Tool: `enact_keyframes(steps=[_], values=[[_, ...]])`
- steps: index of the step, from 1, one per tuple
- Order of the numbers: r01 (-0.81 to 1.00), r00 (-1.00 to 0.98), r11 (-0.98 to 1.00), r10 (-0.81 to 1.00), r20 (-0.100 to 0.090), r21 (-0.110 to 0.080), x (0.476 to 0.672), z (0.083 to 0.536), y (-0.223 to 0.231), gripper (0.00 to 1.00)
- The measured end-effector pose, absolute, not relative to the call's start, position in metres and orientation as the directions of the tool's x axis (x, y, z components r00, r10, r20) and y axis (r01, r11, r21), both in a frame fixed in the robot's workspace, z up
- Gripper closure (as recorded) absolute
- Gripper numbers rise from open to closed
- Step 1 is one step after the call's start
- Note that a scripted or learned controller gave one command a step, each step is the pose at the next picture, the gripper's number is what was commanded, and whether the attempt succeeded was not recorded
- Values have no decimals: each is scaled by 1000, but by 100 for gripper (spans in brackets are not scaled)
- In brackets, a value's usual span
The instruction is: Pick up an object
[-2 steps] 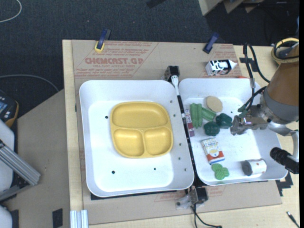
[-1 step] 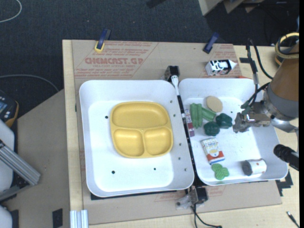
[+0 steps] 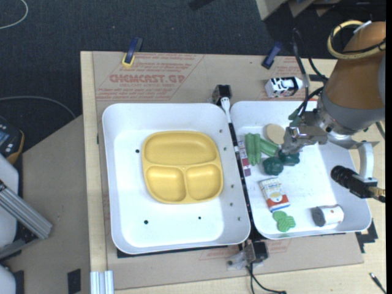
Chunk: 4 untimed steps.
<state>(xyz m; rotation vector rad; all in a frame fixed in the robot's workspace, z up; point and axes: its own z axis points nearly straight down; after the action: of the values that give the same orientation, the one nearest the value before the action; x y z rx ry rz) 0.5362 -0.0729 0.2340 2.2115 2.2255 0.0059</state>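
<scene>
Two white bins side by side on bench. Left bin [image 3: 119, 182]: yellow tray [image 3: 182, 165] at centre, bare floor on all sides. Right bin [image 3: 343, 210]: gripper [image 3: 290, 153] low near middle, down at dark green toy [image 3: 280, 163], grip state impossible to tell. Green pieces [image 3: 258, 146] just left of gripper, beside left rim. Tan disc [image 3: 274, 132] toward far rim. Carton [image 3: 273, 194] near bin centre; green lump [image 3: 283, 222] at near rim. Grey-and-white cylinder [image 3: 326, 215] in near right corner, well apart from the rest. Bare floor between gripper and cylinder, along right side of bin.
</scene>
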Motion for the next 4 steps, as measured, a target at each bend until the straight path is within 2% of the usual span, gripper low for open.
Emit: enact_keyframes(steps=[1, 3, 4], values=[[1000, -6, 6, 1000, 0, 4, 563, 222, -24, 100], [1000, -5, 5, 1000, 1, 5, 624, 238, 55, 100], [1000, -4, 4, 1000, 1, 3, 644, 217, 95, 100]])
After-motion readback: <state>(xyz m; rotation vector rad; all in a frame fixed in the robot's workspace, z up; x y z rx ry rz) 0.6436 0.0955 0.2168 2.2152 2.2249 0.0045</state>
